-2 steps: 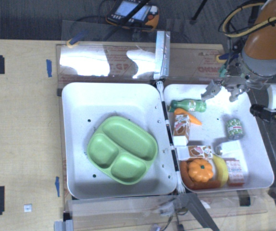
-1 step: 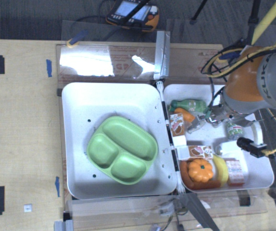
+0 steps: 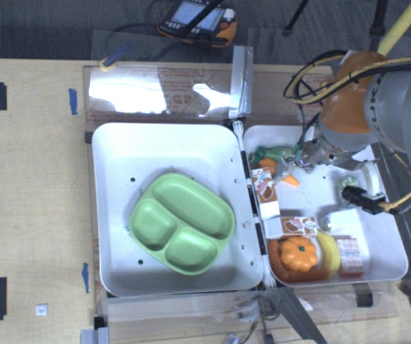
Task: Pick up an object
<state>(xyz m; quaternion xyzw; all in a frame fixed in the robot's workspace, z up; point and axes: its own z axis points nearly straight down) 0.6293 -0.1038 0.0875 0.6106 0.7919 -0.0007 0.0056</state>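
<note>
Reaching down at 1 o'clock into the right bin (image 3: 395, 260), gripper (image 3: 293, 165) poised above small orange carrot (image 3: 289, 180) beside green toy (image 3: 273, 153); jaw state impossible to tell; next, closing squarely and lifting.

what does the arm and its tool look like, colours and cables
The arm is bulky, rounded and grey, with an orange band above the wrist. Black and yellow cables loop around that band. The tool is small, metallic and silvery. No markings are readable.
</note>
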